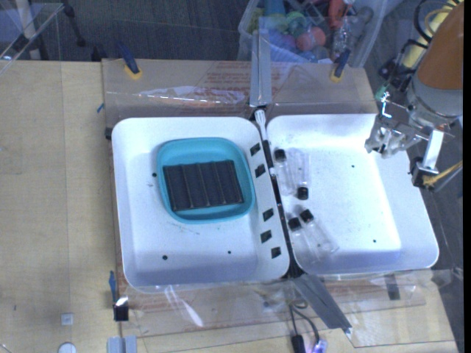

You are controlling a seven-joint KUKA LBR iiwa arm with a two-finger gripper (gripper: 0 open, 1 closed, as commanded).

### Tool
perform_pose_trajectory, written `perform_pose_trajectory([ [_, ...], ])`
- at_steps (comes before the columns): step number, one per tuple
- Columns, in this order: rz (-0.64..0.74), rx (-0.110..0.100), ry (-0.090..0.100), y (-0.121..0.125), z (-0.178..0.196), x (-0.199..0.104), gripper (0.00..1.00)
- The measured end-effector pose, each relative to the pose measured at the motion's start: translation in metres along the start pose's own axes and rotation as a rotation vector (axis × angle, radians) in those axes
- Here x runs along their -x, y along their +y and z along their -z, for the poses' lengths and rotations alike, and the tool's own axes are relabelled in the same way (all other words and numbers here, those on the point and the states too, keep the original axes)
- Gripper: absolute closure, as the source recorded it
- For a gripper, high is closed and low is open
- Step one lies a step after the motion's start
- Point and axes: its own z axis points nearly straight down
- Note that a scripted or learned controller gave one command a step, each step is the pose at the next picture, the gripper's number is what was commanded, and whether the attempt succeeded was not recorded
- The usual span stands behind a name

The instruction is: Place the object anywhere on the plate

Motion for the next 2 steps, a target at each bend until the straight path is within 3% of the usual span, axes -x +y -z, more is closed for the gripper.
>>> perform_pose_trajectory([
  [1,0.0,0.0,0.0,0.0,0.0,0.0,0.0],
  [2,0.003,0.001,-0.001,0.046,0.051,0.014,0.0],
])
